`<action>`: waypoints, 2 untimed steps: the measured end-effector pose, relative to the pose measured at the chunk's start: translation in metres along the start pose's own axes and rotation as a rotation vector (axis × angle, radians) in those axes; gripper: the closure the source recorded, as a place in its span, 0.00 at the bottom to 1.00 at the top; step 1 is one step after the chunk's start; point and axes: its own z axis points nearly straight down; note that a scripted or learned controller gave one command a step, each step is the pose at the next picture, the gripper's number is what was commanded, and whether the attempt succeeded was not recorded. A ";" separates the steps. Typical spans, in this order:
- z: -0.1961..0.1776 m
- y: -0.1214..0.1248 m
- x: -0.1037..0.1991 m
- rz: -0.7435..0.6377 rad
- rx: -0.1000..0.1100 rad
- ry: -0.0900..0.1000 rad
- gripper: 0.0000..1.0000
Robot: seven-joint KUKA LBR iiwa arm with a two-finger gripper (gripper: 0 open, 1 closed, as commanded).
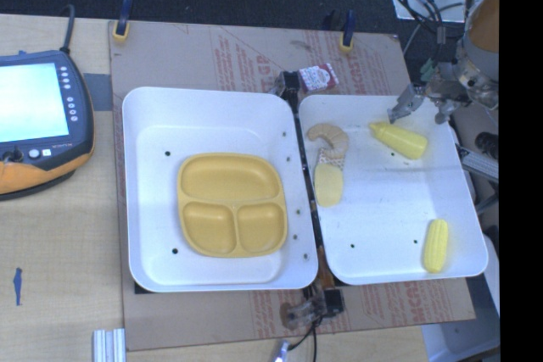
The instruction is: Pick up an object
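My gripper (422, 108) hangs over the far right corner of the right bin (386, 263), fingers spread open and nothing between them. Just below and slightly left of it lies a yellow squeeze bottle (400, 140), tilted, not touched by the fingers. A tan curved piece (328, 134) rests at the bin's far left, with a pale yellow block (328, 184) right below it. A yellow corn-like cylinder (435, 245) lies near the bin's front right corner.
The left bin (153, 119) holds a yellow divided plate (232, 204). A teach pendant (38, 119) sits on the bench at the left. A small red-and-white packet (316, 78) lies behind the bins. Cables hang at the far right.
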 end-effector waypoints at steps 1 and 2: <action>0.044 0.020 -0.031 0.001 0.000 -0.002 0.00; 0.041 0.020 -0.014 0.000 0.001 0.001 0.00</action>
